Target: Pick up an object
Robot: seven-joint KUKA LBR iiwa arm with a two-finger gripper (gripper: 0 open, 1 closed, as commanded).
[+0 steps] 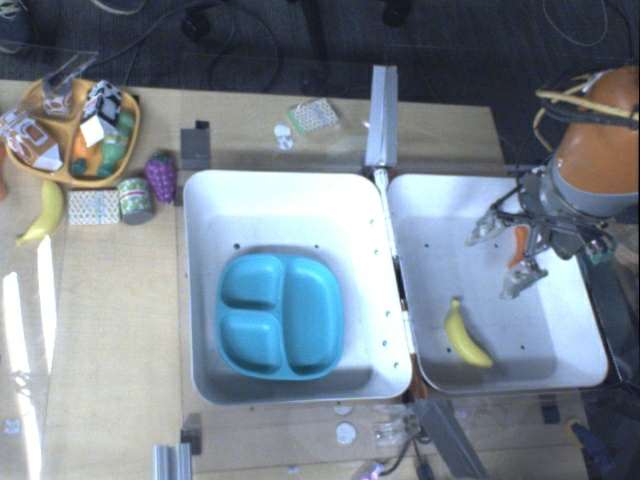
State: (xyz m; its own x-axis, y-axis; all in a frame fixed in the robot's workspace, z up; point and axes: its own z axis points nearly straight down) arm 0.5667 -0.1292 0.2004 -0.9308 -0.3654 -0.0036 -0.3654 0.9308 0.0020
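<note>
My two-finger gripper (508, 254) hangs spread open over the right white bin (570, 353), around a small orange carrot-like piece (519, 244); closing off-centre could squirt it away.

Light wooden bench (120, 318), carrying two shallow white plastic bins side by side: left bin (200, 268) and right bin (570, 353), their inner rims touching. At the bench's far left: a yellow bowl of mixed toys (70, 173), a yellow toy banana (42, 213) just below it, a small patterned box (93, 208), a small round can (134, 200) and a purple toy grape bunch (161, 177) in a row. Near the far edge: a small patterned card (313, 116).
</note>
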